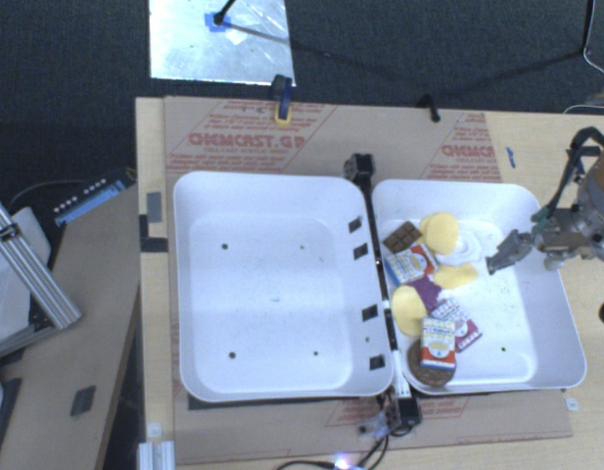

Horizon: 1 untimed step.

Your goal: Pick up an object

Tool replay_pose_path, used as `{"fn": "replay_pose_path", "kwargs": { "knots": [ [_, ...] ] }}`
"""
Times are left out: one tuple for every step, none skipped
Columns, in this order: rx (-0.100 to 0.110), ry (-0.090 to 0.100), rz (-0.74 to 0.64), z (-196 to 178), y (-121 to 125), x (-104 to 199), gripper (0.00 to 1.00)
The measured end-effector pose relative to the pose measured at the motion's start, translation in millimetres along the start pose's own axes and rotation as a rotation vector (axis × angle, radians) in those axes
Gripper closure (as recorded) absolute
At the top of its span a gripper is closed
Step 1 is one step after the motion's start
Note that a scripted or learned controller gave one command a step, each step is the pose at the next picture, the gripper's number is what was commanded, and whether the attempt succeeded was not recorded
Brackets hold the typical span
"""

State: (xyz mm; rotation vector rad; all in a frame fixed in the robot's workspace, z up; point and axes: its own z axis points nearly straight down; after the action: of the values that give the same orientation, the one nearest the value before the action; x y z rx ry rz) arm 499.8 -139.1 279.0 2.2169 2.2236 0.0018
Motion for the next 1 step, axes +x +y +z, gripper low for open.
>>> {"fn": "replay_pose_path", "kwargs": {
  "knots": [
    [-0.003, 0.0, -0.003, -10.8, 1.0, 0.1, 1.0]
  ]
}}
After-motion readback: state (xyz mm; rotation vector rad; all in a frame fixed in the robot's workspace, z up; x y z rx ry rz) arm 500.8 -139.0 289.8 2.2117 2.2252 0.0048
